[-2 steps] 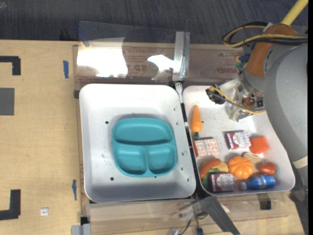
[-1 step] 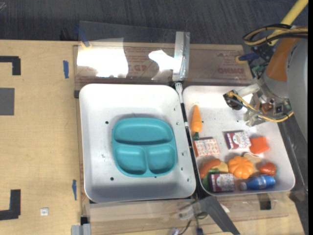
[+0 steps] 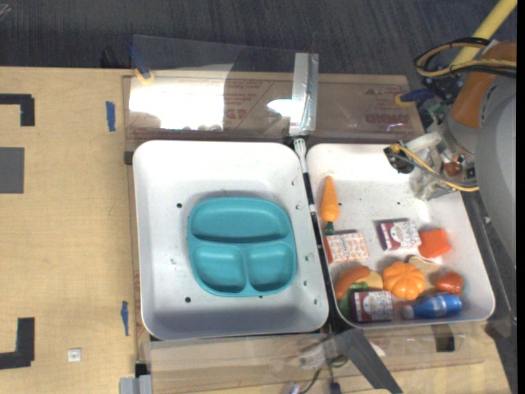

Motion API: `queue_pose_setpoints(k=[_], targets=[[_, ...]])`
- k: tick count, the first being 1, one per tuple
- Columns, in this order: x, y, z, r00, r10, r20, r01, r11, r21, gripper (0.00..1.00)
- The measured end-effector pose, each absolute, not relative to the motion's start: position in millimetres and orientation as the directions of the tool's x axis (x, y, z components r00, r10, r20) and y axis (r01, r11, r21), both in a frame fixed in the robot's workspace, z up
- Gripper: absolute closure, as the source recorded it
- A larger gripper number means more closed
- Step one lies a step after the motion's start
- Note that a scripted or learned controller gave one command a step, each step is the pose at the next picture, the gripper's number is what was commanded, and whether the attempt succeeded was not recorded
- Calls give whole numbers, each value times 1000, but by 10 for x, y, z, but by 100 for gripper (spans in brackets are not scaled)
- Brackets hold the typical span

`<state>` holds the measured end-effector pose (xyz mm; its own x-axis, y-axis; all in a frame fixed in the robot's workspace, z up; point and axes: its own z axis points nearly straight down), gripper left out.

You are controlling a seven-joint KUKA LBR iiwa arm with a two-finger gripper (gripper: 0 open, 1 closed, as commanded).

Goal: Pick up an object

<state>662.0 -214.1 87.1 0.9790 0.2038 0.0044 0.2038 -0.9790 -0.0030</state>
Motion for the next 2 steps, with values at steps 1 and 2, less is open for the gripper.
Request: queue_pose_setpoints(k=[1, 2], targets=[[6633, -2129, 989, 978, 207, 6, 207, -978, -2, 100], [6550, -2071, 853, 980, 201, -2, 201, -980, -2, 100]])
